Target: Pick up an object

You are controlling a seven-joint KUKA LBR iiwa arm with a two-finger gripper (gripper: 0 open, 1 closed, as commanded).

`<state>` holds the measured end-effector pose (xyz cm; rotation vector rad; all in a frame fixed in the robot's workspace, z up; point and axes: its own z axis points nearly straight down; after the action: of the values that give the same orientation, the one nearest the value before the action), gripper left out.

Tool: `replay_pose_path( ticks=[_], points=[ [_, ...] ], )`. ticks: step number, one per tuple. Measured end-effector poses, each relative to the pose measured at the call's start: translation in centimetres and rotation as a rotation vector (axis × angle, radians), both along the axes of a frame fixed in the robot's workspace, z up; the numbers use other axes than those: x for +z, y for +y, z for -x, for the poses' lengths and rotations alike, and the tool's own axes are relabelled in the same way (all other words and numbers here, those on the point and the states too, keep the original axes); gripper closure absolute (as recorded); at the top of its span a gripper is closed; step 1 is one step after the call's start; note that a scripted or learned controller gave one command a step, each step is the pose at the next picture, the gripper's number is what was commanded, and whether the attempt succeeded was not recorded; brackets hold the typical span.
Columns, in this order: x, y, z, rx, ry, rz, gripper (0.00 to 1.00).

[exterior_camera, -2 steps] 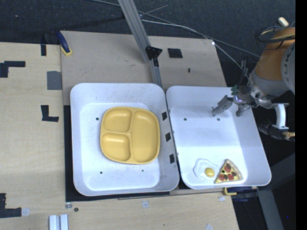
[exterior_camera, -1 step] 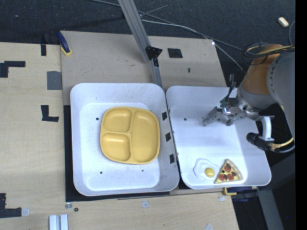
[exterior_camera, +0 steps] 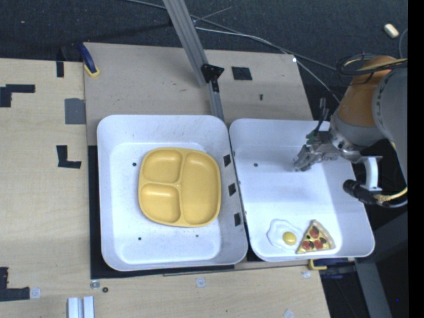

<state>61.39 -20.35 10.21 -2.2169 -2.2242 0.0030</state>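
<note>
over the right bin (exterior_camera: 344, 197), toward its far half, hangs my pincer (exterior_camera: 303, 163), lowered close to the white floor, its dark metal tips pointing down and leftward. whether those tips stand apart or together i cannot tell; they blur into one small grey cluster, and nothing shows between them. my wrist and the orange band (exterior_camera: 361, 101) above it come in from the bin's right side, with a black cable (exterior_camera: 371, 194) looping beside the bin's right rim. at the near end of this same bin, well apart from my pincer, lie two toy foods: a fried egg (exterior_camera: 283, 234), white with a yellow yolk, and just beside it, toward the bin's right corner, a pizza slice (exterior_camera: 315, 238) with red and dark toppings. the egg and the slice look to be touching or nearly so; i cannot say which. to the left of the right bin, edge to edge with it, sits the left bin (exterior_camera: 119, 177), and in its middle rests a yellow divided plate (exterior_camera: 179, 187) with three compartments, lying flat. beyond the seam where the two bins meet, a grey metal bar (exterior_camera: 192, 42) slants up and away across the tan bench (exterior_camera: 278, 78), ending at a black bracket near the bins' far edges. farther left from the right bin, past the left one, the bench carries scattered black tape marks (exterior_camera: 66, 156).
</note>
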Motion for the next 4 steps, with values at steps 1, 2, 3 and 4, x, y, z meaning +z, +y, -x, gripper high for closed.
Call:
replay_pose_path(
  ticks=[1,2,3,4],
  points=[
    [4.4,0.2,0.5,-0.002,-0.005,0.000,1.00],
    [10.8,0.5,0.3,-0.001,-0.008,0.001,1.00],
    [17.0,0.0,0.5,-0.002,-0.009,0.002,1.00],
    [15.5,5.4,-0.2,0.002,-0.001,-0.001,1.00]
  ],
)
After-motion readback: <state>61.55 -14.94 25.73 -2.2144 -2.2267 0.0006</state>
